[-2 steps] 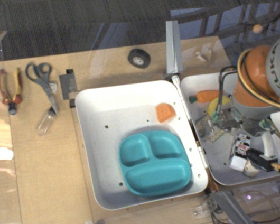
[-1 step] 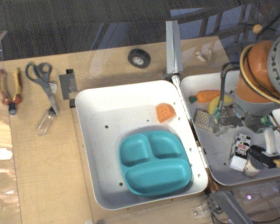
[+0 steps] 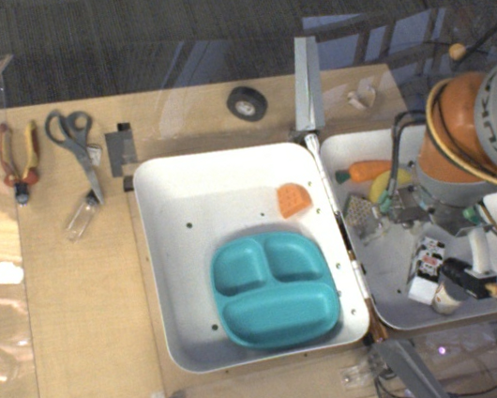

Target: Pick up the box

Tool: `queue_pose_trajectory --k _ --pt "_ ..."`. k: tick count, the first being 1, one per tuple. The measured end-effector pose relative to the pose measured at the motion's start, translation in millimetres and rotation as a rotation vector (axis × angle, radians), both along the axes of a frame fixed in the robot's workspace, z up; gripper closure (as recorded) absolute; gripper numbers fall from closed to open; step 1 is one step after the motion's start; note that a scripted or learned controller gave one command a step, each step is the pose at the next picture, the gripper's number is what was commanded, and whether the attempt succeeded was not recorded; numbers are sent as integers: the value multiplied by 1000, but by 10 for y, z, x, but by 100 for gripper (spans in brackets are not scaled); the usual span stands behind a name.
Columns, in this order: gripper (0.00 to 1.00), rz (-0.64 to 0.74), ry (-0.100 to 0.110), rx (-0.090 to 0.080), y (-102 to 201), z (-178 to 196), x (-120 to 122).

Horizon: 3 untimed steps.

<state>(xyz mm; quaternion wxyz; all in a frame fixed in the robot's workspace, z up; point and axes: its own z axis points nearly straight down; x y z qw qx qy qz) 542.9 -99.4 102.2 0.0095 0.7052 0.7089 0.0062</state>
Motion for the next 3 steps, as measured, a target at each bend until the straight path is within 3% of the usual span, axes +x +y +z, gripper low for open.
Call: queue_pose_trajectory --k 1,2,3 --pt "0 -47 10 3 -134 -135 675" --pt "100 -42 4 1 -130 -9 697" --pt "100 -148 16 7 459 961 648"
